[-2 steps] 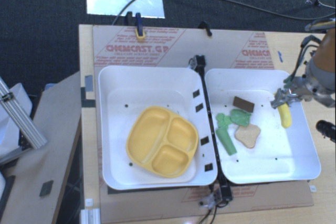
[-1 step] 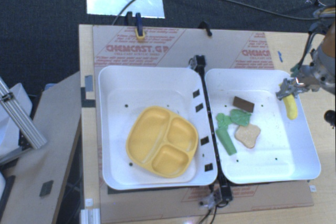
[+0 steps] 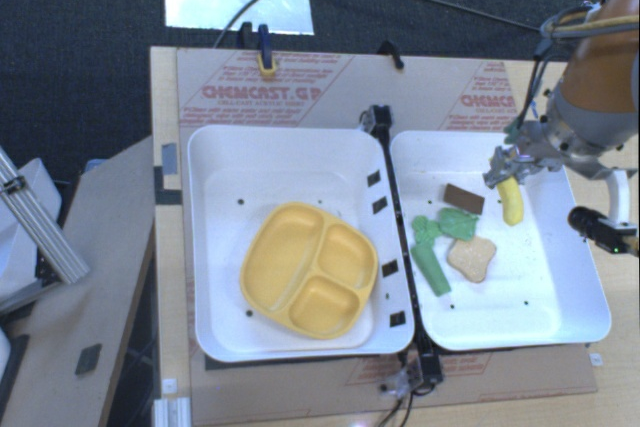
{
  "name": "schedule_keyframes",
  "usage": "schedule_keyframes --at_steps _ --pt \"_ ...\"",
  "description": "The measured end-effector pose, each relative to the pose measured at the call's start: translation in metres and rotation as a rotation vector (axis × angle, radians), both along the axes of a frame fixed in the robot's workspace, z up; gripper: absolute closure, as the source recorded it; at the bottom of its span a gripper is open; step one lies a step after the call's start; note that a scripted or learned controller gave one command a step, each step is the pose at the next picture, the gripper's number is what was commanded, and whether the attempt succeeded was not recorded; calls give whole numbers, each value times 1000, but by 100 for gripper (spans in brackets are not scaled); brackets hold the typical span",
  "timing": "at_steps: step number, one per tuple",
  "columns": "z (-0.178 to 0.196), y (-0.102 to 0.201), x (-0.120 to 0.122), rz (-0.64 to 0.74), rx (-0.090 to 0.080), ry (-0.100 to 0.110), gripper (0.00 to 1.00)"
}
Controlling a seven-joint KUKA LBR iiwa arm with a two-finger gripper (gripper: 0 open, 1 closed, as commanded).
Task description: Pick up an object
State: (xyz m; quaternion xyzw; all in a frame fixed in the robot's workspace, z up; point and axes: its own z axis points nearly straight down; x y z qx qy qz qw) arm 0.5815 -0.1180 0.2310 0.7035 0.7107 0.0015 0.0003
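Printed in red across the clear protective sheet (image 3: 330, 85) under the two bins: "CHEMCAST GP", readable at far left beside the yellow-and-blue clamp (image 3: 265, 50). Repeated at far right in slanted, partly cut-off red lettering, too broken to spell out fully. Nothing legible on the bins or the yellow tray (image 3: 308, 268).

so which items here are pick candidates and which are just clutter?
Job:
gripper, over the right bin
yellow banana
brown block
green piece
bread slice

Lying about:
yellow tray in the left bin
blue clamp
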Motion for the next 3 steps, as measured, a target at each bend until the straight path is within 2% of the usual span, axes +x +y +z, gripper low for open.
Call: schedule_keyframes --at_steps 1,3 --pt "-10 49 13 -1 -1 1 100" --pt "-19 144 20 -1 0 1 100"
